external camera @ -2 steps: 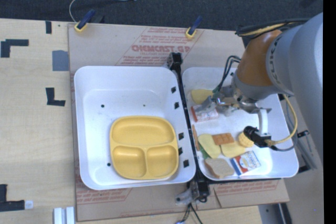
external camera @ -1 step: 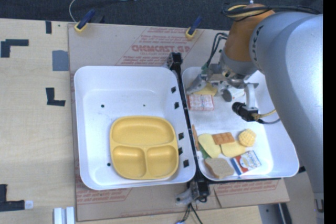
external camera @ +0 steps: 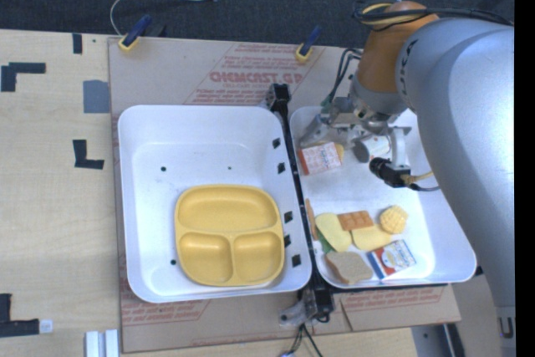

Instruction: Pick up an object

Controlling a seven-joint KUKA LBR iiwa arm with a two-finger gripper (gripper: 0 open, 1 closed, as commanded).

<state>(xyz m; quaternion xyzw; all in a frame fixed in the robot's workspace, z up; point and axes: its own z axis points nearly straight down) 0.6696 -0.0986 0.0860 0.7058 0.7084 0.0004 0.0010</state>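
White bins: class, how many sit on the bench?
2. The left bin holds a yellow divided tray; the right bin holds toy food beneath the arm.

Glossy yellow plastic tray (external camera: 229,232)

bulky grey arm (external camera: 468,121); orange band (external camera: 386,46) above the wrist; black cable (external camera: 401,176) looping beside the metal tool (external camera: 355,130)

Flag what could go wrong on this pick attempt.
1. The gripper sits above the packet beside the divider wall; a finger could catch that wall or shove the packet against it.
2. The packet looks flat, so fingers may slide off.
3. The other items, cracker, corn and bread, lie clustered at the right bin's near end; a grasp there could drag neighbours.
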